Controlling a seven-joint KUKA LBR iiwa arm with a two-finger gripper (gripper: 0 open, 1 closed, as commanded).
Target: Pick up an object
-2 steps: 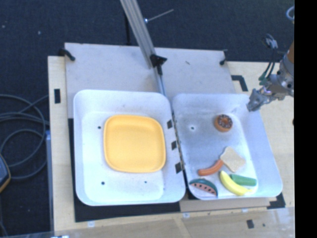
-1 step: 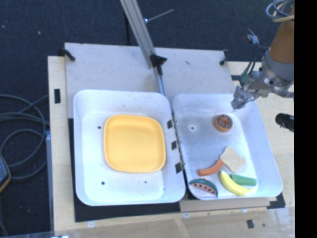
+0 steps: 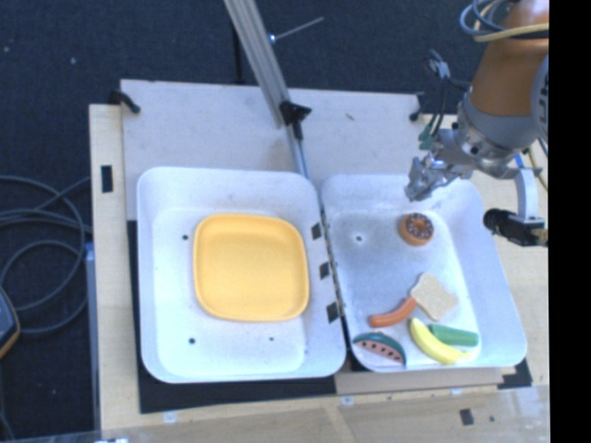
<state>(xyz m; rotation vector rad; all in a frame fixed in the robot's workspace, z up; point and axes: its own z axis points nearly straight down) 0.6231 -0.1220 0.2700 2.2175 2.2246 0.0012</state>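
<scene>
**Nearest pick: small toy foods, right bin**

Nearest, a banana (image 3: 432, 341), watermelon slice (image 3: 379, 348), sausage (image 3: 392, 314) and bread slice (image 3: 434, 296) are lying clustered; probably light, stiff, slippery. Farther, a round cookie (image 3: 416, 229) is sitting alone, easiest across its rim. The gripper (image 3: 423, 181) is hovering beyond; its opening I cannot tell.

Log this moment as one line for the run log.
gripper: over right bin's far edge, nothing held | nearest: round cookie | yellow plate: left bin | pick: not yet done

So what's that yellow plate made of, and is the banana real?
The yellow plate looks like smooth matte plastic: one even colour with soft, rounded, moulded edges. The banana is probably a plastic toy, since its colour is flat and bright, with no brown spots. I can't be sure from here.
</scene>
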